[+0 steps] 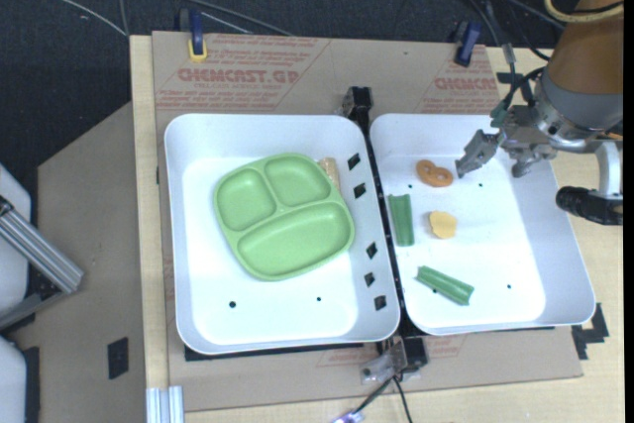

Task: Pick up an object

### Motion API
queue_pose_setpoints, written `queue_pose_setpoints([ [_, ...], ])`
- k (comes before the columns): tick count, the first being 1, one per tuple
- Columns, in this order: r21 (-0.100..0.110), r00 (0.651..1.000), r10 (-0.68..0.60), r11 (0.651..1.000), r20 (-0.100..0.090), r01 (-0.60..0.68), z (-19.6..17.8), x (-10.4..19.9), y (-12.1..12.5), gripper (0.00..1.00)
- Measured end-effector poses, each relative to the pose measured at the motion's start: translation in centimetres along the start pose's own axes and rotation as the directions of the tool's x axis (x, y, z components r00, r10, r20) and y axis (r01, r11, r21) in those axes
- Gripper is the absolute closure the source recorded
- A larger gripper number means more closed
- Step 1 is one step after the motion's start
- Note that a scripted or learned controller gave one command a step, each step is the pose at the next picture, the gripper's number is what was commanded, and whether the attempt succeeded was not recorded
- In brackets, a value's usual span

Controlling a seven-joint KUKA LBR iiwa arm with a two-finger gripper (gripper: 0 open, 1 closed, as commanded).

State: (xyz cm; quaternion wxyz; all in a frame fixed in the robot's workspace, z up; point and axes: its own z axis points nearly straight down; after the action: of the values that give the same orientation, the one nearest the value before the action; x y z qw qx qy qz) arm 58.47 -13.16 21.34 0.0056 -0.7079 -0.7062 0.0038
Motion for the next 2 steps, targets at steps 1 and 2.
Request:
queue_pose_setpoints([
  [1,-0.012,1.0,-0.002,1.0,0.002,0.002,-0.6,0.0,0.3,0.0],
  [2,-0.005,1.0,-0.003,1.0,0.0,0.003,5.6,0.7,0.0,0.0],
])
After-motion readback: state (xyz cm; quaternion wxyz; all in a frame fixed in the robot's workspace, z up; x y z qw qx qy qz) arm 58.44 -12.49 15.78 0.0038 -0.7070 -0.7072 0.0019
